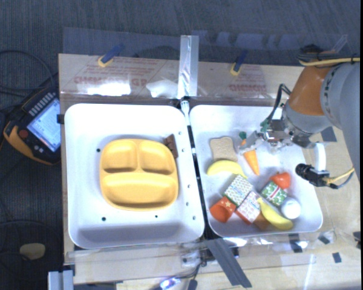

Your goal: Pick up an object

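The jaws (pixel 267 133) hang over the right bin (pixel 314 222); I cannot tell if they are open. The toy carrot (pixel 251 161) lies just below-left. Go down straight over it, then squeeze.

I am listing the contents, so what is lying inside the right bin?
The right bin holds a bread slice, carrot, two bananas, small cartons and a tomato. Whatever lies beneath the pile is covered.

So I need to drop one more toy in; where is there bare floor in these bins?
Left bin: bare strips all around the yellow tray, widest along its near edge. Right bin: free along the far wall, beyond the bread slice. Crowded from the carrot to the banana, with the hand there.
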`<state>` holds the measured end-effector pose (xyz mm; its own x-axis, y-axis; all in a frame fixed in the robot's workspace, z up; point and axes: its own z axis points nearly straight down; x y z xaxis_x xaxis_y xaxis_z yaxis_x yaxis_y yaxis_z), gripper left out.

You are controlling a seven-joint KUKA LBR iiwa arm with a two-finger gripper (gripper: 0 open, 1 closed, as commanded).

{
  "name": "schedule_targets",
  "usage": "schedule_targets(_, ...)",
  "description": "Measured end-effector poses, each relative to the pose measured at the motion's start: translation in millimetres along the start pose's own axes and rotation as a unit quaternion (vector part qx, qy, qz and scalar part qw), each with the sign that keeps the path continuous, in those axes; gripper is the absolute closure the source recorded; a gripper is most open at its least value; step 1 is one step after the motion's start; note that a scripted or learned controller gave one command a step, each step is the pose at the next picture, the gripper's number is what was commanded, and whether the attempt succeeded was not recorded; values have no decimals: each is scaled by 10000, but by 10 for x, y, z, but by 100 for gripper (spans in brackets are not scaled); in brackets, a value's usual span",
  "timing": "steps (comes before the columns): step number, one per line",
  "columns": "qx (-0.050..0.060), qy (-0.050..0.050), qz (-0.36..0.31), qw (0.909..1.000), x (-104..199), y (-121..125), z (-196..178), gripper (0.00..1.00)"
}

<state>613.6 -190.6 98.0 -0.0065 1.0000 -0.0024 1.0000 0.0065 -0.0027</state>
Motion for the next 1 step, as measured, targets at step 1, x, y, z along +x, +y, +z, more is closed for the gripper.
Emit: schedule_targets(1,-64,-14,536,9985,243,-30,89,0)
